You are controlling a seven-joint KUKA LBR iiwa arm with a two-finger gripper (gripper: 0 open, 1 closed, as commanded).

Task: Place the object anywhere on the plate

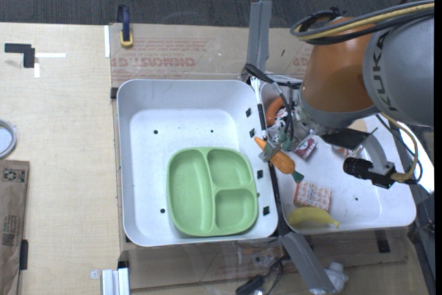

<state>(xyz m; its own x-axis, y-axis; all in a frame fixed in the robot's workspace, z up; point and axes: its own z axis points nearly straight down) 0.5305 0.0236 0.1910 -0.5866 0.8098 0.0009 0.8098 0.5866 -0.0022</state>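
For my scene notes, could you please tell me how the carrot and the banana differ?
The carrot is orange with a green end; the banana is plain yellow. The carrot sits at the inner edge of the right bin, just under the tool; the banana rests at that bin's near wall, away from the arm. The carrot lies slanted, the banana nearly level. Both are outside the plate.

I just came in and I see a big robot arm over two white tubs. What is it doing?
The robot arm's gripper hangs over the divide between the two white bins, right above a toy carrot. I can't tell if it really has the carrot. A green plate with three sections sits in the left bin. A banana, a small pinkish packet and a small dark red packet lie in the right bin.
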